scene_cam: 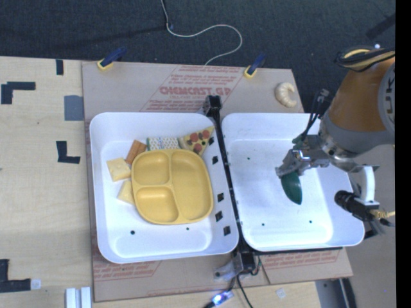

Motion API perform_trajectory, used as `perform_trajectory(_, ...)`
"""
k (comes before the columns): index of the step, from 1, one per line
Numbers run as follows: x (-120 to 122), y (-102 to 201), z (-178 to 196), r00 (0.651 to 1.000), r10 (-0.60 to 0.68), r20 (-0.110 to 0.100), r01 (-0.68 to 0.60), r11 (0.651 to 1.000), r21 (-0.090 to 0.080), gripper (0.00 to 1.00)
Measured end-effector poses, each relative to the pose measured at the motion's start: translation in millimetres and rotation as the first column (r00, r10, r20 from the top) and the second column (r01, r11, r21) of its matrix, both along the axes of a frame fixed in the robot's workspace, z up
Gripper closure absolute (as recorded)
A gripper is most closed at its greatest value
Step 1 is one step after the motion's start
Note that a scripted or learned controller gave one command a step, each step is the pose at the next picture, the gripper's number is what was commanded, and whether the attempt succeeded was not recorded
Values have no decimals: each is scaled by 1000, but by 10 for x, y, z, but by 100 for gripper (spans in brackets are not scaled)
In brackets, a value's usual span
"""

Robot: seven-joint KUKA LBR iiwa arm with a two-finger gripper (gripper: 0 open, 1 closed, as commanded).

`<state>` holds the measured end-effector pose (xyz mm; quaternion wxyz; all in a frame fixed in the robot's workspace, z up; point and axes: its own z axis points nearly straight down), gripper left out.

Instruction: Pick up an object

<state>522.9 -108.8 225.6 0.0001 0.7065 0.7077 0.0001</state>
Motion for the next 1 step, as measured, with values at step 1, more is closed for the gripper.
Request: perform_trajectory(1, -174, 536, 84, 1000, 4, -3, -4, 1000, 2, 100)
